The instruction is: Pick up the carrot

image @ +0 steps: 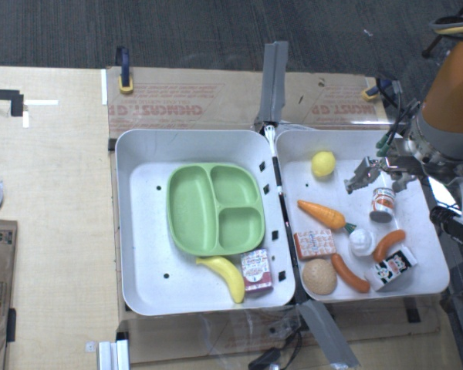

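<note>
The carrot lies in the right bin, near the middle. Just beside it are a small red-and-white carton, a white bottle and, further up, a lemon. Its long axis runs diagonally: the thin tip points up-left, the green end down-right. The labels cannot be read. The hand hovers above the bin, fingers apart, holding nothing.
</note>
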Available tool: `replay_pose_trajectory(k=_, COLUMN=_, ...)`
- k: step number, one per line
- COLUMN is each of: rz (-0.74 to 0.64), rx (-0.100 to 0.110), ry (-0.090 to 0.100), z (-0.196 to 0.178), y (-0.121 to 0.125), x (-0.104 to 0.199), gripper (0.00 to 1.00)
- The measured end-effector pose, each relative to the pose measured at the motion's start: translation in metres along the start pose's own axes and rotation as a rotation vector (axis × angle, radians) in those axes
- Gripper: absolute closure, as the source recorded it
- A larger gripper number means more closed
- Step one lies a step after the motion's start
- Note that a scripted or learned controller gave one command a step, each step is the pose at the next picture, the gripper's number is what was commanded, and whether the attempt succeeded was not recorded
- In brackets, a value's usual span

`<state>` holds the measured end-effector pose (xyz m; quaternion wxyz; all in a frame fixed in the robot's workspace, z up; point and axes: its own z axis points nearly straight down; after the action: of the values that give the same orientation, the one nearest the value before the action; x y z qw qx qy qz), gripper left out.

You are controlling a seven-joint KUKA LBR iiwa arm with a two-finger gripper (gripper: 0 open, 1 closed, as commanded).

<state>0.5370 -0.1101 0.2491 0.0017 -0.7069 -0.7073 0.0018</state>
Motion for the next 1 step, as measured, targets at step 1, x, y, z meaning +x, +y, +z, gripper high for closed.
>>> replay_pose_trajectory(k=1, rz=-0.46, rx=-0.002, ry=0.0, z=0.0979, y=0.0167, x=0.0167, gripper=0.0)
